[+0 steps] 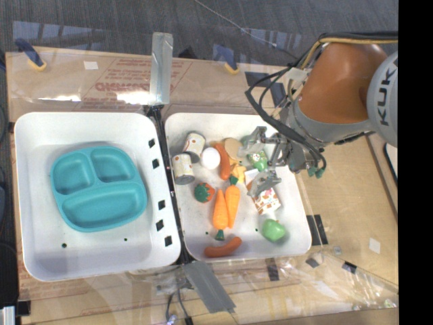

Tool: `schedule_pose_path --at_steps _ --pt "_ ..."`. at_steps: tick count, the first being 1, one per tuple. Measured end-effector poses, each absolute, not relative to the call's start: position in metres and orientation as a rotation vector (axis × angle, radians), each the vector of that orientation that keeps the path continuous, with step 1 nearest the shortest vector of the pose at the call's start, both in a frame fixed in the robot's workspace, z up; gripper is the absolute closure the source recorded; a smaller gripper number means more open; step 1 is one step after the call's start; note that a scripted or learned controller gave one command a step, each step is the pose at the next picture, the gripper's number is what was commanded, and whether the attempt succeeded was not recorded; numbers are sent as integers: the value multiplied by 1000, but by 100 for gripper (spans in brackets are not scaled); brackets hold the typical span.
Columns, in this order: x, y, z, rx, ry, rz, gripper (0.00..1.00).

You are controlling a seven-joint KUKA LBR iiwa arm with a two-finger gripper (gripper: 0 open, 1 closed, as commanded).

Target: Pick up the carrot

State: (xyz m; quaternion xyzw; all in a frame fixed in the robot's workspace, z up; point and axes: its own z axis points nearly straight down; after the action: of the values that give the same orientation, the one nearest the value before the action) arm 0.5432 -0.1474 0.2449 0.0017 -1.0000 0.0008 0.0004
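Camera view shows the pincer [262,160] hanging over the right side of the right bin [292,234], its two grey fingers [255,138] spread apart, one toward the far side and one toward the near side, with nothing pinched between them. Small green and white things lie in the gap under it; what they are cannot be told. Just below the nearer finger sits a small white carton [267,200] with red marks, and near that a green pepper [273,230] by the bin's front corner. The grey arm [342,87] with its orange band comes in from the right, black cables looping beside it.

The carrot [225,207] lies to the left of the pincer, near the middle of the right bin, orange, its green end pointing to the bin's front edge, apart from the fingers. A strawberry [202,192] is just beside it on the left, and a sausage [222,248] lies along the front wall. Farther back are a white egg [211,158] and two small cans [183,168].

The left bin [34,249] holds a teal divided plate [99,187]. Both bins rest on the desk [358,215].
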Motion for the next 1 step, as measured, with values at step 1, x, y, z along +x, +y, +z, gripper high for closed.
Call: schedule_pose_path --at_steps 1 --pt "545 -135 112 -6 -3162 4 0"
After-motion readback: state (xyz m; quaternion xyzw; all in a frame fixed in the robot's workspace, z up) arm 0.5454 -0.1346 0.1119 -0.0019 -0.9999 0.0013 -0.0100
